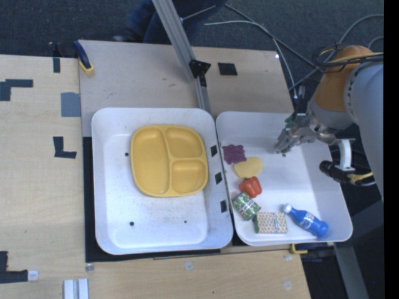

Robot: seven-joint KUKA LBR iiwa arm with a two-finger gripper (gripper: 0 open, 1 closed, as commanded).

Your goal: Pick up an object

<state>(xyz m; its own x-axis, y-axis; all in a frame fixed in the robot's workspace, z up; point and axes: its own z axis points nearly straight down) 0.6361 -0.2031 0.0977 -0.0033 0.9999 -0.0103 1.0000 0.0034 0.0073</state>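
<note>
Over the right white bin [324, 185] hangs the two-finger gripper [283, 147], fingers slightly spread and pinching nothing, well apart from the cluster below: a purple toy piece [234, 153], a yellow rounded toy [248, 167], a red toy pepper [250, 186], a green-wrapped packet [245, 206], a small patterned card [272, 222] with unreadable print, a blue bottle with white cap [307, 221]. The left white bin [106, 167] bears a yellow sectioned plastic tray [168, 161].

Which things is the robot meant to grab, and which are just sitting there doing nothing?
For the job:
end effector, above the right bin
purple toy
yellow toy
red toy
green packet
small box
blue bottle

Just lying about:
yellow divided plate in the left bin
blue and yellow clamp on the bench
</note>
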